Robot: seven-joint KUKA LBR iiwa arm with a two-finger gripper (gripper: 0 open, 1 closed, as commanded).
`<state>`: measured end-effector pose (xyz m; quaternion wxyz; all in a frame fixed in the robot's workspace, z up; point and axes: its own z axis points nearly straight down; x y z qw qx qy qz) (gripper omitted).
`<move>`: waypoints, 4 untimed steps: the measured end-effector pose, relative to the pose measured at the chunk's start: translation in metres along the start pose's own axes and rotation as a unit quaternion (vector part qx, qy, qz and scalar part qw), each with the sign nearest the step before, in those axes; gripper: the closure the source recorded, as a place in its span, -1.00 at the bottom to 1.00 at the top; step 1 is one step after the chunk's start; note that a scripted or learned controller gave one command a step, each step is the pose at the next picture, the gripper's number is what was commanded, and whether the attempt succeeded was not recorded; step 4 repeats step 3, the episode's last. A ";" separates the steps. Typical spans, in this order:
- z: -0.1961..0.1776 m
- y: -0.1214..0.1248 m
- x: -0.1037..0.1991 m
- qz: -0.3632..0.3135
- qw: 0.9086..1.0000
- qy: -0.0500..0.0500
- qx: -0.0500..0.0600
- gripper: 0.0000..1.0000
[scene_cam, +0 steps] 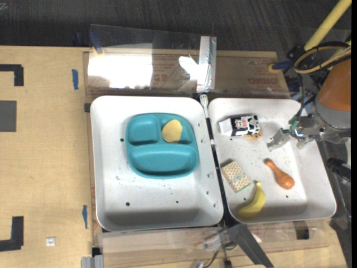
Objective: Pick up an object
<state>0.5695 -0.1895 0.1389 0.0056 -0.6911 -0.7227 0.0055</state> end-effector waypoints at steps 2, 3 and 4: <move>0.041 -0.072 0.029 -0.015 1.000 -0.003 -0.014 1.00; -0.082 -0.070 0.107 0.016 1.000 0.001 -0.016 1.00; -0.082 -0.070 0.107 0.016 1.000 0.001 -0.016 1.00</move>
